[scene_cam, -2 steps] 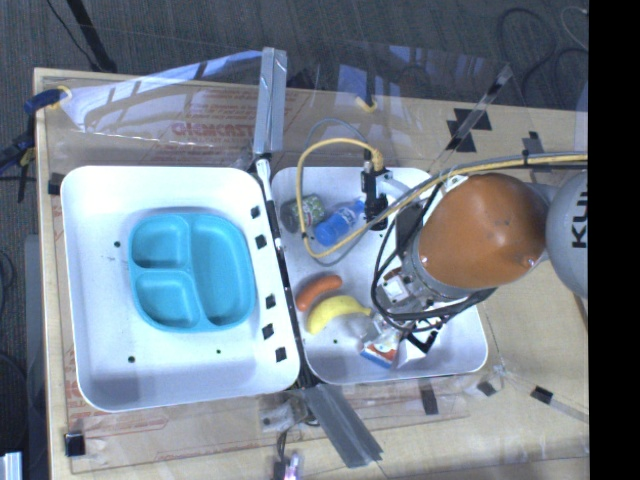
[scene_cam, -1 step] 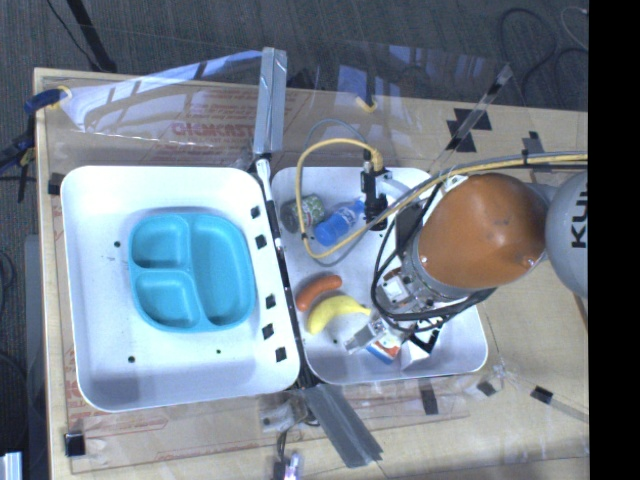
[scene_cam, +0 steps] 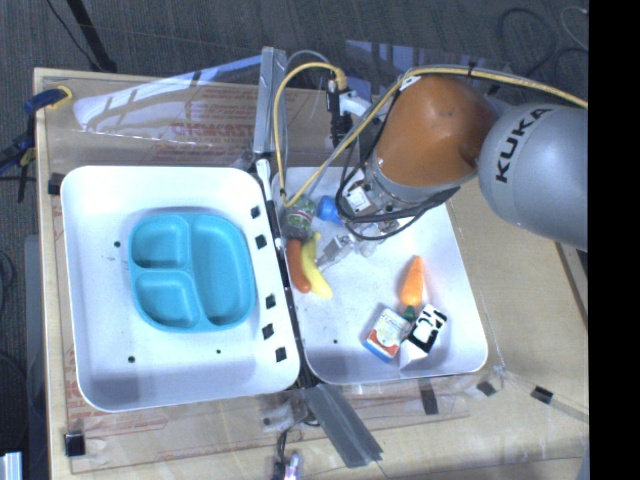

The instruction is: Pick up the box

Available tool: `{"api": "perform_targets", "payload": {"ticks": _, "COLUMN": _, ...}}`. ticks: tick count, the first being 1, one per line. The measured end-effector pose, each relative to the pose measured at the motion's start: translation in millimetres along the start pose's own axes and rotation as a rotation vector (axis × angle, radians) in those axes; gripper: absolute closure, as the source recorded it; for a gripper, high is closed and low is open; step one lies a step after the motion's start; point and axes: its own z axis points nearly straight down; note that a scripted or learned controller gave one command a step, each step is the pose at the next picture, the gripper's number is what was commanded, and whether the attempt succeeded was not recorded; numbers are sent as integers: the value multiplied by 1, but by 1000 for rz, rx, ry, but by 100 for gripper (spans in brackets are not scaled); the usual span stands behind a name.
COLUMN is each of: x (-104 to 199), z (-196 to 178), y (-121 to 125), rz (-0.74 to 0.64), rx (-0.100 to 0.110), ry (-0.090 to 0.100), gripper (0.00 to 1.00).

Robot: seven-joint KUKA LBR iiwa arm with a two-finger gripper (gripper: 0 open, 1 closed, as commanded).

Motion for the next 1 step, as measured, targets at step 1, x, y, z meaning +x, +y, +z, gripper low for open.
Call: {"api": "perform_targets", "payload": {"ticks": 1, "x": 28, "z": -6, "y": 5, "rz": -408, "rx": 1, "ry": -11, "gripper": 0}}
